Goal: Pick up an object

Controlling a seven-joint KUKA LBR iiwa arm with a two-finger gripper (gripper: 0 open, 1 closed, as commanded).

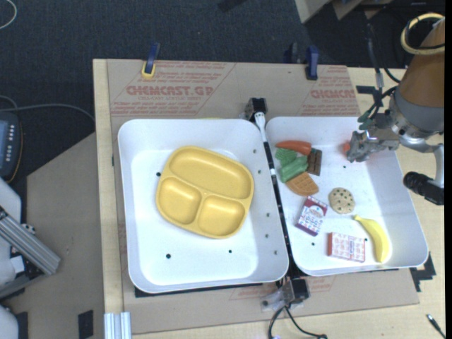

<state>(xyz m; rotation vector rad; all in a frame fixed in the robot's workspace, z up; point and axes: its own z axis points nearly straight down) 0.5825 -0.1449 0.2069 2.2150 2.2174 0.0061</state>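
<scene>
Red, small and hard to name: a scrap of something [349,147] just beside the jaws, on their side away from the arm [424,94], near the far wall of the right bin [385,189]. Probably the nearest candidate for picking, though too blurred to say whether touched or merely close. Jaws low over the bin floor; spread or pressed together, cannot tell.

Farther out from the jaws, toward the bin divider: an orange-red toy vegetable [293,147], a green piece [289,165], a brown bar [316,161] and an orange wedge [304,184], bunched together and touching, so likely awkward to single out. Nearer the camera than the jaws, well apart: a cookie [342,200], a banana [375,237] and two red-and-white packets [311,216] [346,246], lying flat with room around them, easier targets by the look of it.

Beyond all that, in the left bin [138,189]: a yellow divided plate [205,191], alone. Both bins side by side on the tabletop [106,119], presumably to keep loose items within reach.
</scene>
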